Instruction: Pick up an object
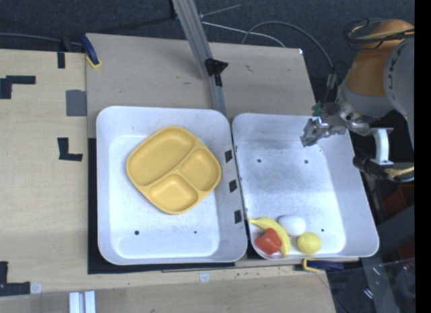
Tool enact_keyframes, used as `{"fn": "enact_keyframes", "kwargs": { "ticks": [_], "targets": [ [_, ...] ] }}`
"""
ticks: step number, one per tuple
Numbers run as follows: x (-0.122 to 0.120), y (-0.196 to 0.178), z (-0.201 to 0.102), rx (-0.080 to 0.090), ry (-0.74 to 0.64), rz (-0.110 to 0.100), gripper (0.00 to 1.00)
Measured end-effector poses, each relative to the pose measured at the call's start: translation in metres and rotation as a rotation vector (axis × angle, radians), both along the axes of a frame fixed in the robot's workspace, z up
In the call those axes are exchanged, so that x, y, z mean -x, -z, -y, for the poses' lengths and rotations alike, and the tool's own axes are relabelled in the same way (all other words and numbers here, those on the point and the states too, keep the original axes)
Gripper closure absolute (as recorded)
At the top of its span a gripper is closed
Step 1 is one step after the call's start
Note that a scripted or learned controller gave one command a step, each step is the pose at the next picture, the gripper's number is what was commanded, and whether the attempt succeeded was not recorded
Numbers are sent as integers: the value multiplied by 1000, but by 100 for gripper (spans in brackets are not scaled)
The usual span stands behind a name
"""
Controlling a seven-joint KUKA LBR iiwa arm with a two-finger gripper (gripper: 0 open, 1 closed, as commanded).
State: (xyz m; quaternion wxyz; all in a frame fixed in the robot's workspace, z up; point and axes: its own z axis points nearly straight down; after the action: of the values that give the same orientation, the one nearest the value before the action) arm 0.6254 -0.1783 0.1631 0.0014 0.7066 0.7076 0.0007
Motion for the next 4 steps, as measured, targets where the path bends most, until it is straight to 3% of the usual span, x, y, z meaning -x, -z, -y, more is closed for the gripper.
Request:
{"fn": "enact_keyframes", "kwargs": {
  "ticks": [1, 2, 4],
  "targets": [
    [2, -63, 0, 1, 0, 3, 100],
    [2, -71, 0, -1, 0, -2, 100],
    [34, -78, -92, -3, -5, -5, 100]
  ]
}}
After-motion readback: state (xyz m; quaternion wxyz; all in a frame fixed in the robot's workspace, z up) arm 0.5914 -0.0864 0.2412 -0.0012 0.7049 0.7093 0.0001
